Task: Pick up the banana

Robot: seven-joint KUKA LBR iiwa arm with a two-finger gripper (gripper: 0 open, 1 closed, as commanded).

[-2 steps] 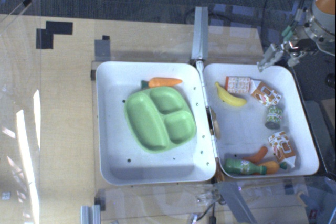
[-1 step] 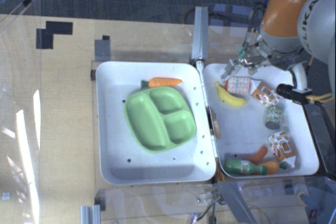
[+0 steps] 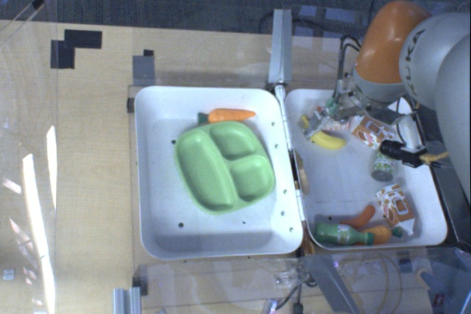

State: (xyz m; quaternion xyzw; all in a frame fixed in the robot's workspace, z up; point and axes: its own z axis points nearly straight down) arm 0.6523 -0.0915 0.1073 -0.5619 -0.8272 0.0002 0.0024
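Note:
The banana point(image 3: 328, 141), small and yellow, lies in the upper left part of the right bin point(image 3: 346, 180). My gripper point(image 3: 333, 112) hangs just above and behind it, at the end of the grey arm with the orange band point(image 3: 386, 40). The gripper's tip is close over the banana's far end; whether they touch is unclear. Nothing shows as lifted.
In the right bin are a snack carton point(image 3: 366, 132), a small can point(image 3: 383, 168), another carton point(image 3: 394, 204), an orange piece point(image 3: 361, 217) and a green bottle point(image 3: 341, 234) along the front wall. The left bin point(image 3: 158, 232) holds a green divided plate point(image 3: 224, 165) and a carrot point(image 3: 232, 115).

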